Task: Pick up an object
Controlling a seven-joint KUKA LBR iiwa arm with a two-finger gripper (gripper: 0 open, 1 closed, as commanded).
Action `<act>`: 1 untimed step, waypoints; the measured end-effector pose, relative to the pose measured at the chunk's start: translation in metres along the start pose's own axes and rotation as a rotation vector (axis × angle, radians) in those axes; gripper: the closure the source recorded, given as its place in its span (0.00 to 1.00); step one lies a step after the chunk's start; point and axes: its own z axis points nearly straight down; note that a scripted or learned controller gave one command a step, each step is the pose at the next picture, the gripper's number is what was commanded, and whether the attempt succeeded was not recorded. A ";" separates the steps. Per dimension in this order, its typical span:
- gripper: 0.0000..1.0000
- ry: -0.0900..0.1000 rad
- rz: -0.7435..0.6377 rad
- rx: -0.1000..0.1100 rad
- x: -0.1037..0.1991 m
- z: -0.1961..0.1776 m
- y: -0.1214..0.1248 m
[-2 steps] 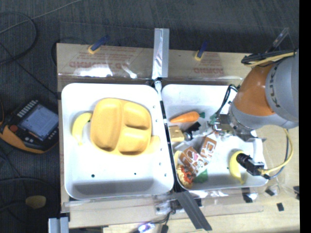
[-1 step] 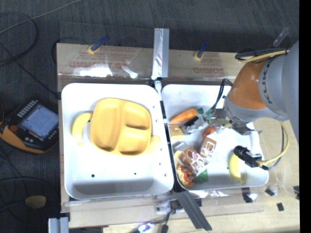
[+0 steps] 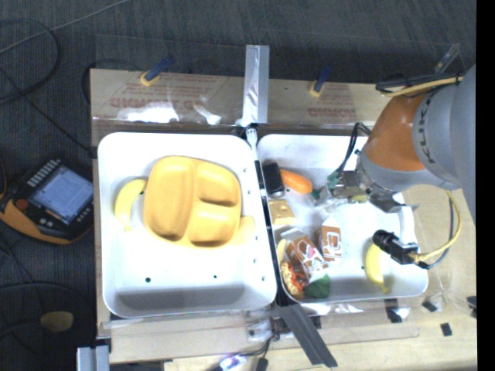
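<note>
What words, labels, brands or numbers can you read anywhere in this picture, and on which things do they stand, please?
Nothing reads clearly.
Red print on the clear plastic sheet behind the bins: blurred, unreadable.
Lettering on the arm's grey housing: cut off and blurred, unreadable.
Printed snack packets in the right bin: print too small to read.
Screen of the handheld pendant on the floor: too small to read.

In the right bin [image 3: 418, 284] you find bare floor only along the far wall; the carrot [image 3: 296, 182], snack packets [image 3: 309, 257] and banana [image 3: 375, 267] crowd the rest. In the left bin [image 3: 108, 284], the yellow tray [image 3: 192, 199] blocks the middle, leaving the near strip open.
</note>
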 end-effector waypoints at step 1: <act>0.00 0.001 0.000 0.000 0.000 0.000 0.000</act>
